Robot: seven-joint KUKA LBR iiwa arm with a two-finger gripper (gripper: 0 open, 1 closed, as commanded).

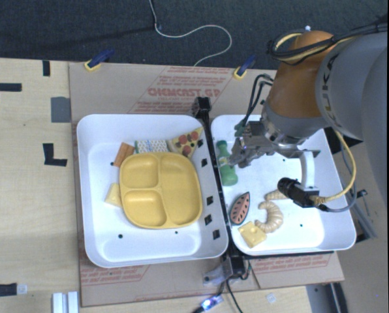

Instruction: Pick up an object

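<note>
Arm [325, 83] reaches over right bin [335, 237], its hand [241, 154] low by the left wall above green bottle [226, 168], apparently positioned for pickup; whether the hand is wide or narrow cannot be told.

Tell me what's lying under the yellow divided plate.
Several flat pieces poke out from under the yellow divided plate in the left bin: brown, patterned, pale yellow. Their covered parts are hidden.
</note>
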